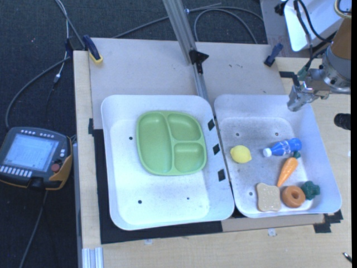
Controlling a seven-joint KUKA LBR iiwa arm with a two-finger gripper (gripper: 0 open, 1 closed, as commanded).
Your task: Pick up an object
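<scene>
The right bin (pixel 248 113) holds a yellow lemon (pixel 241 154), a small blue and white bottle (pixel 283 148) lying on its side, an orange carrot (pixel 286 171), a slice of toast (pixel 268 197), a brown doughnut (pixel 293 196) and a dark green piece (pixel 311 190). My gripper (pixel 297 101) hangs above the bin's far right corner, well apart from all of them. Nothing shows between its fingers.
A green divided plate (pixel 170 142) lies in the left bin (pixel 128 205). A metal pole (pixel 179 21) slants down to the gap between the bins. A teach pendant (pixel 33 158) sits on the floor at left. Blue clamps (pixel 92 49) grip the bench's far edge.
</scene>
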